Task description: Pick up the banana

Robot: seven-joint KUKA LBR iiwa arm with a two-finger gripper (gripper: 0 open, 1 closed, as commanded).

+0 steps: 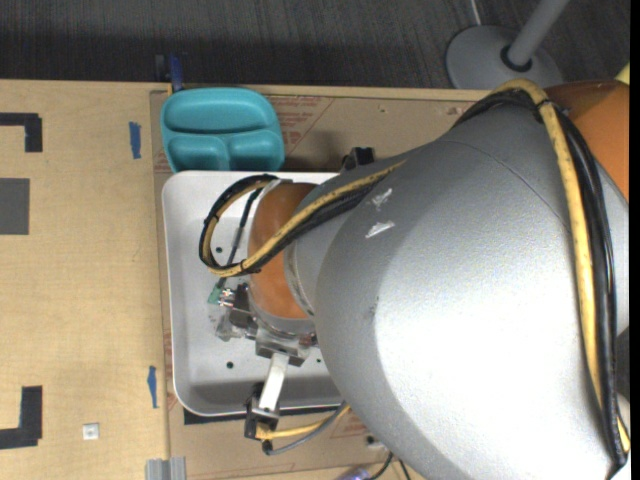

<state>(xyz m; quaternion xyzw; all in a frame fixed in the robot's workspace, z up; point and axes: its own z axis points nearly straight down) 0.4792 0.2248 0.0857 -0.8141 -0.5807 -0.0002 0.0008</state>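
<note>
Cardboard-covered surface [80, 298], arm low over white bin [185, 268]
From my seat the gripper [240, 313] hangs inside that bin; teal tray [222, 128] sits beyond its far edge; banana's place I can't tell

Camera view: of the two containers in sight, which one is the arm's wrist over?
The white bin: the orange-banded wrist hangs over its floor. The teal tray sits beyond the bin's far rim, clear of the arm.

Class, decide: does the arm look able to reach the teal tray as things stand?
Probably yes: the tray lies uncovered just past the bin's far rim, close beside the arm.
</note>
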